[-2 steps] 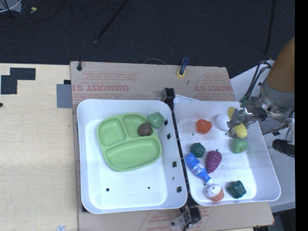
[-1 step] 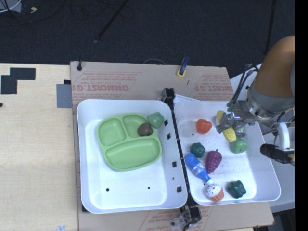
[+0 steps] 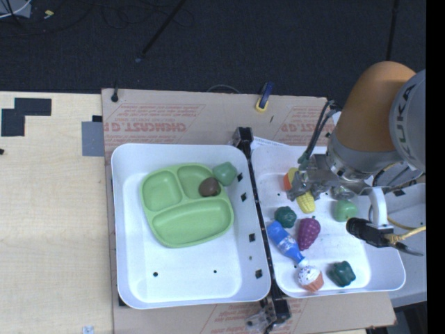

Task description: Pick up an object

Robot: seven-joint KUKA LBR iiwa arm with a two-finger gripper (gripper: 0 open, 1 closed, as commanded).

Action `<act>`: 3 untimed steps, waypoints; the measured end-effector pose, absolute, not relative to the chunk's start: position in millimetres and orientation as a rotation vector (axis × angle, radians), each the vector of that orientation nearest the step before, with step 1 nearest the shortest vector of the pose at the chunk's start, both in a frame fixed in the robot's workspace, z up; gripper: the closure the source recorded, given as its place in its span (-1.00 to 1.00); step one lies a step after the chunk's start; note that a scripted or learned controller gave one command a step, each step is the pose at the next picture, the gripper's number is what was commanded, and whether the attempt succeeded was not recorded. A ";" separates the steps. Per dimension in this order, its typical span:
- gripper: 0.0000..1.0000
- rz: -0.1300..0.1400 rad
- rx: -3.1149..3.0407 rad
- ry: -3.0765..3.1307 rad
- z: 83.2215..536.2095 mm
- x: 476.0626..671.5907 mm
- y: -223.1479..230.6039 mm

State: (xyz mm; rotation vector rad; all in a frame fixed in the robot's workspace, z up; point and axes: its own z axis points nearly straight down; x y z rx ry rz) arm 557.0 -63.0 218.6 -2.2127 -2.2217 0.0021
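Note:
My gripper [image 3: 304, 186] hangs low over the upper left part of the right bin [image 3: 389, 273]. Just beneath it lies a yellow toy corn [image 3: 306, 202], and an orange piece [image 3: 287, 181] shows at its left side. Nearby in the same bin are a dark green round toy [image 3: 285, 216], a purple bunch of grapes [image 3: 309, 232], a blue bottle [image 3: 283, 241], a small cupcake [image 3: 308, 277], a dark green pepper [image 3: 341, 273] and a pale green piece [image 3: 343, 210]. Whether the corn is touched by the gripper cannot be made out.
The left bin [image 3: 132, 270] holds a green divided plate [image 3: 186, 221] with a brown lump [image 3: 208, 186] on it and a green block [image 3: 225, 173] at its upper right corner. A black divider [image 3: 254, 214] runs between the bins. The arm covers the right bin's upper right.

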 end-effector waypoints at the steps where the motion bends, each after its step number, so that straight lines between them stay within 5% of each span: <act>1: 1.00 -0.002 -2.214 -2.225 238.0 550.0 -15.0; 3: 1.00 0.003 -2.220 -2.218 235.4 547.7 -22.1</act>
